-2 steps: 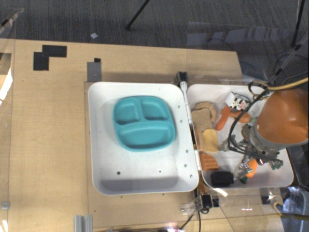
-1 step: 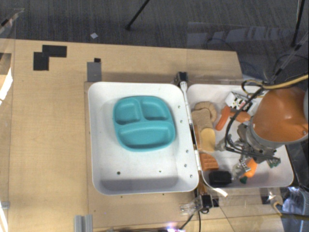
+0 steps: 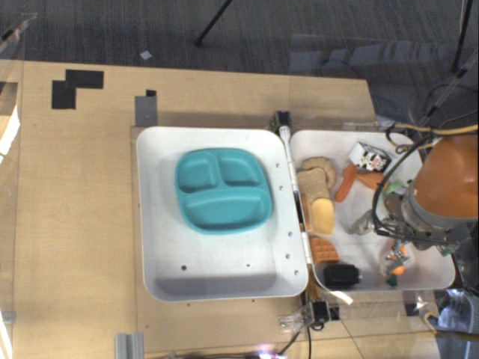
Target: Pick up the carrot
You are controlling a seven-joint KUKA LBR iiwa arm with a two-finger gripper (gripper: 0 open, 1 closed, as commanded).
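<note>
Right bin [image 3: 441, 279]: carrot [image 3: 345, 183], gripper [image 3: 394, 264].

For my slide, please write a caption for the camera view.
KUKA arm over the right bin, near the carrot; teal tray in the left bin.

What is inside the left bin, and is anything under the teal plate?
The left bin holds one teal divided plate, its three compartments bare. The plate covers the bin floor beneath it, so nothing under it can be seen.
</note>
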